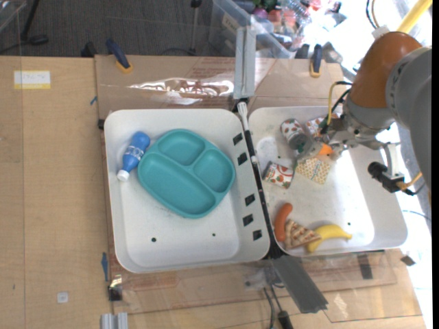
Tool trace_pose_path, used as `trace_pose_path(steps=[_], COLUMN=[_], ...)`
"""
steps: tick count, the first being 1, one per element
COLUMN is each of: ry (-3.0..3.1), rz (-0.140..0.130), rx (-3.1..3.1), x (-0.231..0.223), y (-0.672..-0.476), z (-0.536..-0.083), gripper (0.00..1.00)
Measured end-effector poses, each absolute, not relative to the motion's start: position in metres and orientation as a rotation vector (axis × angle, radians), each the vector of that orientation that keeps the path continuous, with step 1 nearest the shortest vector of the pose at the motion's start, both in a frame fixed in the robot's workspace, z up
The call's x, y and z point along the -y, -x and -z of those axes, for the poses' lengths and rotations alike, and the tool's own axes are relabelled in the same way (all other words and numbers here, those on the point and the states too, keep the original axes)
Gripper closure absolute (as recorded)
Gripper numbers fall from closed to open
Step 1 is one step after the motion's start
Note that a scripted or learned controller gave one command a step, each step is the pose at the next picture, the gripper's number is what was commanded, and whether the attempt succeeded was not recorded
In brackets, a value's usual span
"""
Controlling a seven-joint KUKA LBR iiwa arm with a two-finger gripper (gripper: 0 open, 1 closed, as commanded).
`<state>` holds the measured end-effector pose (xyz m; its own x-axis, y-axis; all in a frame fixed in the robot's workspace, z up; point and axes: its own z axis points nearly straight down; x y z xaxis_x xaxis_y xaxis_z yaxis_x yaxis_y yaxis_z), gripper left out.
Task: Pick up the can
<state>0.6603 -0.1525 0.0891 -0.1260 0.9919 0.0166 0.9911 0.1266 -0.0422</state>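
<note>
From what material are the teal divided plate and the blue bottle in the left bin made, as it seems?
The teal divided plate looks like moulded plastic: one even colour, soft sheen, rounded compartment rims. The blue bottle beside it also seems plastic, smooth and slightly glossy, with a white cap; at this size, I cannot tell more.

Can [297, 140]: lying tipped in the right bin's upper part, grey end facing the camera
Colour: showing a metallic grey body
Neighbours: sitting just beside small patterned packets, edges blurring together
</note>
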Motion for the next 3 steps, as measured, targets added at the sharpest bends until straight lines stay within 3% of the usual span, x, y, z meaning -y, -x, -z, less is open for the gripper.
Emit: trace_pose_path(steps=[1, 2, 3], ry=[2.038, 2.0, 2.017], rz=[0.02, 0.022, 0.03], rx=[2.402, 2.431, 2.44], x=[0.213, 0.214, 0.218], y=[-0.554, -0.557, -0.561], z=[-0.095, -0.094, -0.109], gripper=[0.0, 0.0, 1.0])
